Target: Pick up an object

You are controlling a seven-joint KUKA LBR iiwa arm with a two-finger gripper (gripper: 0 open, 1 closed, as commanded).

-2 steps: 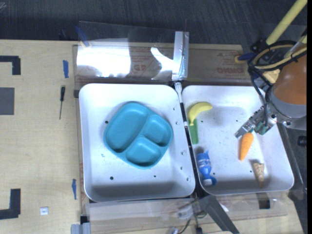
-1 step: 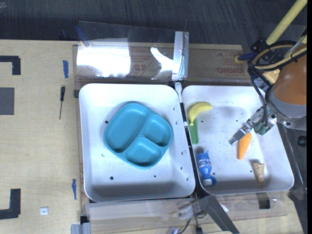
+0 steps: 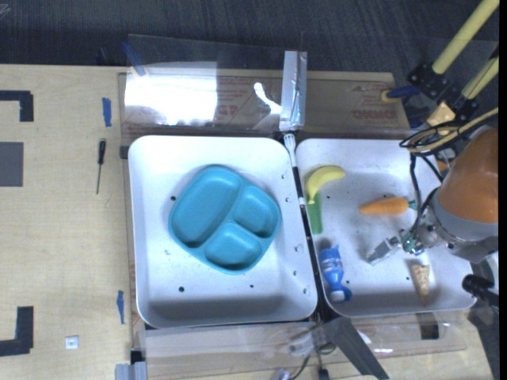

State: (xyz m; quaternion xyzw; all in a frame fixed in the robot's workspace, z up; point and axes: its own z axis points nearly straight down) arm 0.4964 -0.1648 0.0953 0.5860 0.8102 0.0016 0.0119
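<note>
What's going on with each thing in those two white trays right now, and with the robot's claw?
Blue divided plate: lying flat in the left bin, tilted askew.
Banana: lying by the right bin's left wall.
Green stick: lying just below the banana.
Blue bottle: on its side.
Carrot: lying loose.
Cone: lying loose.
Pincer: low in the right bin, nothing between its fingers.

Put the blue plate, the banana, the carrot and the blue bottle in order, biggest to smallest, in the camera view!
1. Blue plate, biggest by far.
2. Blue bottle, banana and carrot look about the same size, too close to rank.
</note>
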